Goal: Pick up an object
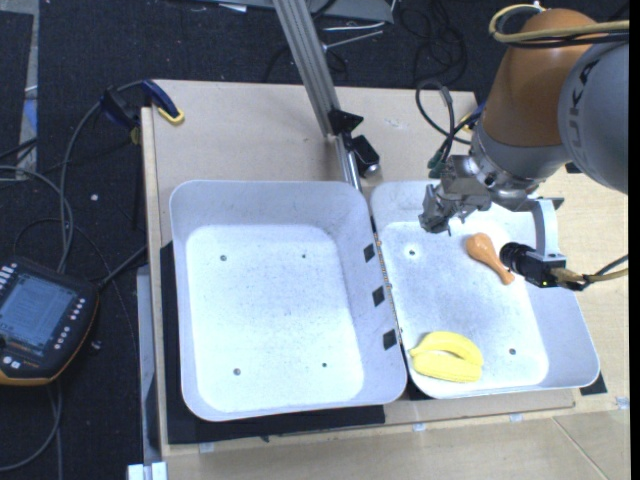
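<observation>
Two objects lie in the right bin [560,353]. A yellow banana-shaped toy [447,356] rests near the bin's front left corner. An orange pear-shaped piece [487,253] lies toward the back right, next to a black part of the arm. My gripper [438,218] hangs over the back left part of this bin, up and left of the orange piece and apart from it. The wrist above hides how the fingers stand. I see nothing held beneath it.
The left bin [270,298] sits beside the right one, with black clips along the shared rim. A slanted metal post [315,68] rises behind the bins. Cables and a teach pendant [35,318] lie off the bench at left.
</observation>
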Tool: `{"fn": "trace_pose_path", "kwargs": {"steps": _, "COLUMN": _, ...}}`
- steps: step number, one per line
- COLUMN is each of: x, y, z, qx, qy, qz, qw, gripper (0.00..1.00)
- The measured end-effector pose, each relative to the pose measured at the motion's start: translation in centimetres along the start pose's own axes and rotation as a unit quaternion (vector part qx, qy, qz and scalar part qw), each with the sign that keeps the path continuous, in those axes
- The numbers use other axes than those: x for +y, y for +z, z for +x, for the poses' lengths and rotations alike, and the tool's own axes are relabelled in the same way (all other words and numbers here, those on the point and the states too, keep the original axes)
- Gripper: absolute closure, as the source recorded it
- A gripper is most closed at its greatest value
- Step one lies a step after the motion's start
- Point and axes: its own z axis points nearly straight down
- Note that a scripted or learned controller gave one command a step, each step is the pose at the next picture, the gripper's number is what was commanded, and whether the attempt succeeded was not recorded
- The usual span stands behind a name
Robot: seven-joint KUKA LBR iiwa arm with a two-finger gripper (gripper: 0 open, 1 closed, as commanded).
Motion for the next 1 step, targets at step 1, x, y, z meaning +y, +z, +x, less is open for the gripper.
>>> {"fn": "trace_pose_path", "kwargs": {"steps": 1, "x": -0.13, "y": 0.98, "z": 5.39, "qx": 0.000, "qy": 0.000, "qz": 0.000, "qw": 1.0000, "gripper": 1.00}}
